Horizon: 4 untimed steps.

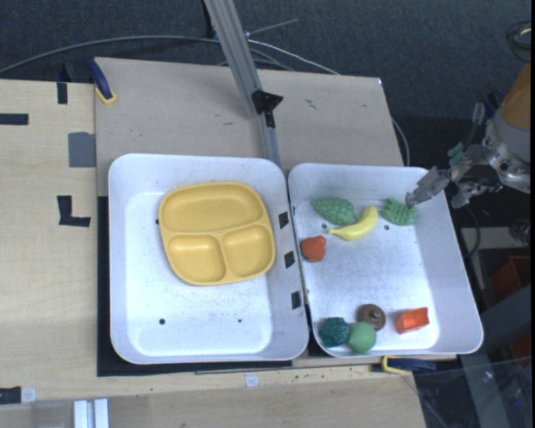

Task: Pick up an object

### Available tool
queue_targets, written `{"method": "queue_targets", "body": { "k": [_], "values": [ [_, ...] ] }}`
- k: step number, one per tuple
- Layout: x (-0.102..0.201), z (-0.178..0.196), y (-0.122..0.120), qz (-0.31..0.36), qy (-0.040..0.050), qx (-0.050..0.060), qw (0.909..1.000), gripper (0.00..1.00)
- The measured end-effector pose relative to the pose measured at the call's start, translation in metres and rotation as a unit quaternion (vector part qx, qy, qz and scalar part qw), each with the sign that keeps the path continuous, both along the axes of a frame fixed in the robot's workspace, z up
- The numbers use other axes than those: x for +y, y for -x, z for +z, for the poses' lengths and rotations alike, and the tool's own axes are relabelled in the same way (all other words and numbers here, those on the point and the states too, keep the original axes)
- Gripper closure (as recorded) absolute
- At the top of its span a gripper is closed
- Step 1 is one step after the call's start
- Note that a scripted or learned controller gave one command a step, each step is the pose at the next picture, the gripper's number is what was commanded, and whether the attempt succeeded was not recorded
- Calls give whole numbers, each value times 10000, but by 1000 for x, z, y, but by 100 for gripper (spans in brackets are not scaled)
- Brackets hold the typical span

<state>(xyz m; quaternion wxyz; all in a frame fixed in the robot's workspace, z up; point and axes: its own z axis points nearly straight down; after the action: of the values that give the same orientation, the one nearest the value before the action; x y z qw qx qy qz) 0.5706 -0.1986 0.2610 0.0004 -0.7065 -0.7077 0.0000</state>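
Front edge of right bin (446,266): 1 dark green lump (333,331), 1 light green ball (362,337), 1 brown round piece (371,315), 1 orange block (413,320). Farther back, 1 red-orange piece (313,249), 1 yellow banana (357,226), 2 green leafy pieces (333,209) and (397,211). 8 objects total, all lying in that bin. Left bin (129,275) holds 1 yellow 3-compartment plate (218,233). 2 bins on worktop (36,194). Claw (423,190) at right bin's far right rim, just beside second leafy piece; cannot tell if released or clenched.
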Motion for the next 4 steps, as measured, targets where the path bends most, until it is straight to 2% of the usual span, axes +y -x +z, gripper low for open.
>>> {"method": "queue_targets", "body": {
  "k": [1,2,3,4],
  "values": [
    [0,0,0,0,0,0,10000,0],
    [-8,-48,1,-5,4,27,10000,0],
    [-1,-111,6,1,-4,37,10000,0],
    [0,-173,7,-1,13,-3,10000,0]
  ]
}}
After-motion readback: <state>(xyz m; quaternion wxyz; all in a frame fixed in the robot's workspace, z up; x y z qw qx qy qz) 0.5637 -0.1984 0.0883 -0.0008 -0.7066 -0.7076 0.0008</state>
